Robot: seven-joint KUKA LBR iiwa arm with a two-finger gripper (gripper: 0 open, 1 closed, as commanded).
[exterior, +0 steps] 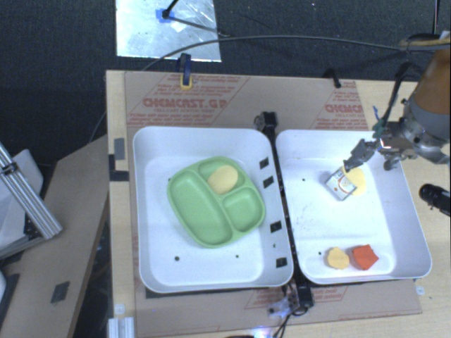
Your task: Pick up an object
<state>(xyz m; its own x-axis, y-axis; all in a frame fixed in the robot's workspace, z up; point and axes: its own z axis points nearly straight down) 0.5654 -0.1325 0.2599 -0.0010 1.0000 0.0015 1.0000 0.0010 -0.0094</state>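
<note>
I see the grey arm with the orange band [431,97] coming in over the right edge of the right white bin [409,220], angled down toward that bin's far half. The hand [350,165] sits low, right at a small silver-and-white boxy object [340,186] near the middle of the far half of the bin. That object lies partly on a pale yellow flat piece [358,179], touching it. The dark finger tip meets the top of the silver object, but I can't tell how far the hand is open, or whether it has hold of anything; the tips merge with the object from this angle.

At the near edge of the same bin: a round yellow object [338,258] and an orange-red blocky object [364,257], just beside each other, well apart from the hand.

The left white bin [151,189] carries a green plastic divided plate [197,210] around its middle, with one long compartment and two smaller ones. A yellow rounded object [224,179] lies in the far small compartment.

Both bins sit side by side on a brown cardboard sheet with red print [211,101] on the bench. A crinkled silvery sheet [165,20] lies on the dark floor beyond the far edge.
</note>
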